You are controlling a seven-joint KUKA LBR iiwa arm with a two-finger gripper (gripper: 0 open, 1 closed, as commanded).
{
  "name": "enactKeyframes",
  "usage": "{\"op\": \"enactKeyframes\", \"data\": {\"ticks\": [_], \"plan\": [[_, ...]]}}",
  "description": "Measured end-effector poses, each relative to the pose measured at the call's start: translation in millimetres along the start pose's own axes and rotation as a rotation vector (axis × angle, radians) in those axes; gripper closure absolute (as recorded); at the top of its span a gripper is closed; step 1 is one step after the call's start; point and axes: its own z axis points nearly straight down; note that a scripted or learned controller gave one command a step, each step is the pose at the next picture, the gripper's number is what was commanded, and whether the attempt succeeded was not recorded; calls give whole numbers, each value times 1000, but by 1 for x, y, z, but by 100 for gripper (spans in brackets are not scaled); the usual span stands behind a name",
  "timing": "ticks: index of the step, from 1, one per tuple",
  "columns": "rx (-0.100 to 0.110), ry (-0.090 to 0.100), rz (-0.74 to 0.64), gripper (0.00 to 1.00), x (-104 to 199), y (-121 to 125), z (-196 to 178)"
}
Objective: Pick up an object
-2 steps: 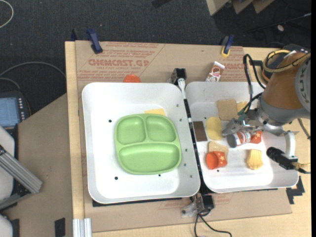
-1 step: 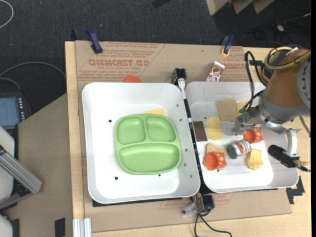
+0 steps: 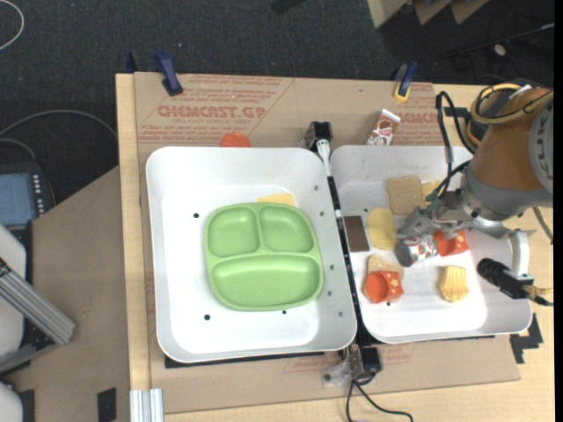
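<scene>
My gripper is low in the right bin, near its middle, reaching in from the right. Directly under it lies a small grey and red can-like object, with a red piece just to its right. Around it are a tan square slice, a pale yellow round piece, an orange-red toy and a ridged yellow piece. Whether anything sits between the gripper's tips is hidden by its body.
The left bin holds a green divided plate with a yellow slice behind it. A small carton and an orange disc lie on the cardboard beyond the bins. The arm covers the right bin's far right.
</scene>
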Motion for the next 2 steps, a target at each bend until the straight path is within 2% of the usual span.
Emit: {"op": "enactKeyframes", "data": {"ticks": [1, 2], "plan": [[2, 8, -2, 0, -58, 43, 10], [-6, -3, -7, 0, -10, 96, 9]]}}
